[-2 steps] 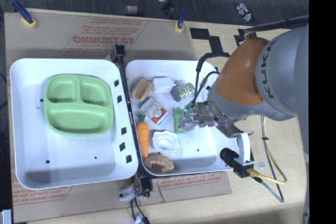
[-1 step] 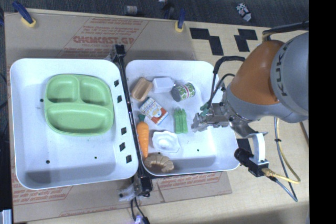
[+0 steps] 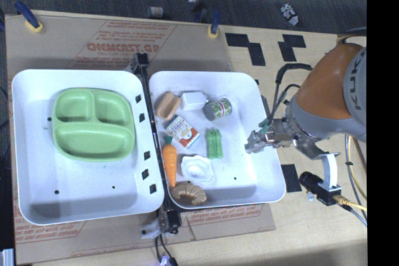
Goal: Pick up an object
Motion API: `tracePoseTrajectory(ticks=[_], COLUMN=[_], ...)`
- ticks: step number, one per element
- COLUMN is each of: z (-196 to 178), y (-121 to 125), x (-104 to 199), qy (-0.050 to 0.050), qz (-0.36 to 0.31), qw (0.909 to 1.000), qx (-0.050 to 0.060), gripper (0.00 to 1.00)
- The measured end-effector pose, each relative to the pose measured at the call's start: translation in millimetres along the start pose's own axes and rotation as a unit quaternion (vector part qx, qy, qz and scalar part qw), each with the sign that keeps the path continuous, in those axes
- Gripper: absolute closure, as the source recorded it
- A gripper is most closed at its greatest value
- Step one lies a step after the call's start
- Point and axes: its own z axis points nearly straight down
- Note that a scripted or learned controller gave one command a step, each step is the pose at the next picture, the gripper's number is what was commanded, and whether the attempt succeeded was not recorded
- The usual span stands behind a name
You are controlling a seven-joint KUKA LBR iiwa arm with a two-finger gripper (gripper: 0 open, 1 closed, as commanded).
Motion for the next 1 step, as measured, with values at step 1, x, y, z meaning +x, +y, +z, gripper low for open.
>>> tracePoseTrajectory(ticks=[1], z=[-61.5], y=[5.2], x=[5.2], qy=[-0.001], qz=[-0.001], qw=[1.0000], qx=[-0.002], gripper=[1.00])
